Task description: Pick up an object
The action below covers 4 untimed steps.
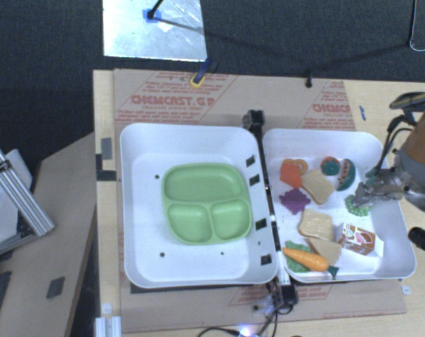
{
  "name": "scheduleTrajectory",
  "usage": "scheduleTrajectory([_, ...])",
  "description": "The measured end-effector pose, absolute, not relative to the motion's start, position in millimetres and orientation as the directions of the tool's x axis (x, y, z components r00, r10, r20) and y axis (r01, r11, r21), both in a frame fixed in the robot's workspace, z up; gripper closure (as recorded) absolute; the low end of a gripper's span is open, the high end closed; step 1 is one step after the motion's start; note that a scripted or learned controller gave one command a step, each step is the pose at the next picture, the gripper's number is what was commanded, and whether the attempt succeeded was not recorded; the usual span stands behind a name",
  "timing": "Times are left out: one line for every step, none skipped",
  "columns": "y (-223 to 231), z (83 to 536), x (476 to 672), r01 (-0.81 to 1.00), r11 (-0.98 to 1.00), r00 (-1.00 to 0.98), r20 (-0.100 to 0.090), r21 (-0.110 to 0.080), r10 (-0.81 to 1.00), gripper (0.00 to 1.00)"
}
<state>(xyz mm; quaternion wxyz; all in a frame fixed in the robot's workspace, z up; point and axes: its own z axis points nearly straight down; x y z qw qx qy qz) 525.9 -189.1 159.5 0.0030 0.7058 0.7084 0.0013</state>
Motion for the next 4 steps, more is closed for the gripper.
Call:
scheduleTrajectory([-190.7, 203.4, 530.6, 1.000, 0.004, -0.004, -0.002, 0.006, 1.000, 1.00])
scheduleTrajectory([-191.0, 225.7, 531.7, 1.000, 0.004, -0.004, -0.002, 0.004, 1.000, 1.00])
scheduleTrajectory([-137.3, 216.6, 554.0, 1.000, 0.009, -0.009, 0.000, 0.003, 1.000, 1.00])
scheduleTrajectory([-92.2, 212.7, 580.9, 1.000, 0.010, -0.010, 0.000, 0.004, 1.000, 1.00])
